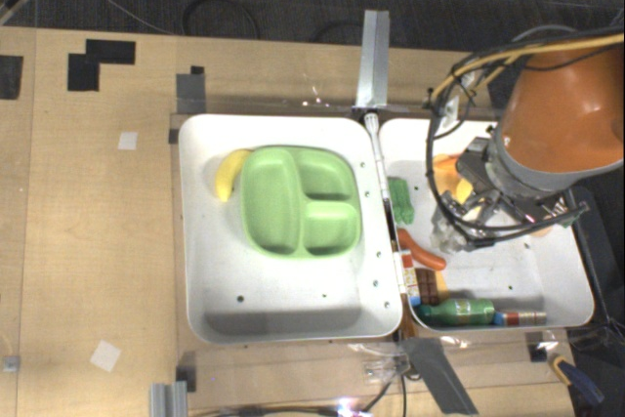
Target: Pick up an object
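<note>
The arm's orange band and grey wrist (547, 142) hang over the right bin (566, 293), and my gripper (451, 231) reaches down at that bin's left middle, half hidden by cables. Just below it lies an orange-red sausage-shaped piece (422, 256). A green block (399, 200) rests against the bin's left wall. An orange object (445, 173) peeks out behind the wrist. Along the front wall lies a green bottle (459, 312) with a pen-like item (522, 317) beside it.
The left bin (210, 298) holds a green divided plate (298, 200) with a yellow banana (228, 174) at its left edge. A metal divider rail (376, 161) runs between the bins. A dark small packet (425, 286) lies near the bottle.
</note>
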{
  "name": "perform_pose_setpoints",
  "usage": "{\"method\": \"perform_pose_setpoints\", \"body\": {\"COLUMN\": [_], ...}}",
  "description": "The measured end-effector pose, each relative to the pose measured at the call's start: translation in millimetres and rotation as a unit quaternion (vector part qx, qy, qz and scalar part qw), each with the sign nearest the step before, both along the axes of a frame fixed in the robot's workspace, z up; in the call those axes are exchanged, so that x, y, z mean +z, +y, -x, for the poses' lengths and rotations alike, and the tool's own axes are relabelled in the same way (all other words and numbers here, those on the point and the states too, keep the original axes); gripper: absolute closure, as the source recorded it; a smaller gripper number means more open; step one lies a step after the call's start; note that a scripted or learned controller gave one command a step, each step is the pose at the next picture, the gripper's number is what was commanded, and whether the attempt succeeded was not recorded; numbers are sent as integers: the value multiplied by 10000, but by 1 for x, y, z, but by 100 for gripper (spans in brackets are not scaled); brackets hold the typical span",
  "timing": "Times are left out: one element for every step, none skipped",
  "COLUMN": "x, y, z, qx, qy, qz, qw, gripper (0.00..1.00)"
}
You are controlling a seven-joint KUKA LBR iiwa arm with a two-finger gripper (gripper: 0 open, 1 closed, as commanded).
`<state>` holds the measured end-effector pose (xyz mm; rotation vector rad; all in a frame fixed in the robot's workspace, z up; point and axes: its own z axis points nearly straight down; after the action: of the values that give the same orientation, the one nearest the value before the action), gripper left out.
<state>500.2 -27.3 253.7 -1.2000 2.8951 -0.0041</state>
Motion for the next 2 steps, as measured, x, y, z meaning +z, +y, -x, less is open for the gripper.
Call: {"method": "perform_pose_setpoints", "body": {"x": [-64,-64], "y": [-15,-15], "z": [-36,-36], "qx": [1113,1115], "qy": [11,3], "qz": [5,7], "qw": [9938,9938], "gripper": [100,0]}}
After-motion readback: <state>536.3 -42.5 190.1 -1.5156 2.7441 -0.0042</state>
